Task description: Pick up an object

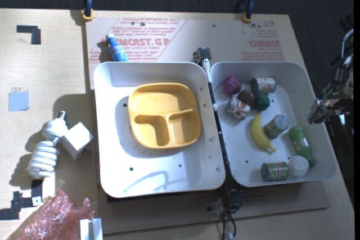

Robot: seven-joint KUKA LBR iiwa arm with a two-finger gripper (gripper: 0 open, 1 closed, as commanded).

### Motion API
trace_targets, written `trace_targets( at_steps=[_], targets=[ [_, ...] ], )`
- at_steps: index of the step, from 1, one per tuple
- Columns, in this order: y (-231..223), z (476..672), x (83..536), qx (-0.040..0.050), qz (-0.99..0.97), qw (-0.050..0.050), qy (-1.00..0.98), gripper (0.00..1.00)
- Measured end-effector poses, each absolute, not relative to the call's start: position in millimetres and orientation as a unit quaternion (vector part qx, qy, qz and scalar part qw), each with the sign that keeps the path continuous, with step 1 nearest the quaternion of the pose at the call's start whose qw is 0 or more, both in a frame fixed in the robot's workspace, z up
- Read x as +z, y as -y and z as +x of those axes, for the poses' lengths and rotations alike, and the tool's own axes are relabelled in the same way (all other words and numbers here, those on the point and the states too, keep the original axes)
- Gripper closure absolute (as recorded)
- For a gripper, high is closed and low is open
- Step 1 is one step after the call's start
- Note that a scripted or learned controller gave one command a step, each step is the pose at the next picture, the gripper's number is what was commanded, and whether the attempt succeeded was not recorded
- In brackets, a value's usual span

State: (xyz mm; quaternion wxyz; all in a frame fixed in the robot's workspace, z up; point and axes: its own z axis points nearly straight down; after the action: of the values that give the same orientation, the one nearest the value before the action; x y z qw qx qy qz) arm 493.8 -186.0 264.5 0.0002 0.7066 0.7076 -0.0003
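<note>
The right bin (298, 73) holds several small objects. A yellow banana (260, 133) lies near its middle, with a small tin (275, 126) beside it. A green bottle (300, 144) lies by the right wall, above a white ball (298, 165) and a green-labelled can (275, 171). At the back sit a purple piece (231, 85), a red-and-white pack (241, 105), a dark green lump (261, 101) and a small jar (264, 85). My gripper (322, 111) hangs at the bin's right rim, just outside the wall and above the green bottle, with nothing seen in it.
The left bin (112, 137) holds a yellow divided plate (165, 115). A blue bottle (116, 48) lies on the board behind it. On the bench to the left lie a spiral light bulb (46, 150), a white cube (77, 140) and red crinkled plastic (53, 217).
</note>
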Motion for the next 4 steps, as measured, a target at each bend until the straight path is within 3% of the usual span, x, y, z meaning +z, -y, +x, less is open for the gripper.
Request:
trace_targets(
  at_steps=[1,2,3,4],
  targets=[
    [206,573.5,165,-0.0002,0.707,0.001,-0.708,0.00],
    [159,616.3,107,-0.0001,0.707,0.000,-0.708,0.00],
    [104,659.2,93,-0.0001,0.706,0.001,-0.708,0.00],
    [149,659.1,153,-0.0001,0.707,0.001,-0.707,0.00]
  ],
)
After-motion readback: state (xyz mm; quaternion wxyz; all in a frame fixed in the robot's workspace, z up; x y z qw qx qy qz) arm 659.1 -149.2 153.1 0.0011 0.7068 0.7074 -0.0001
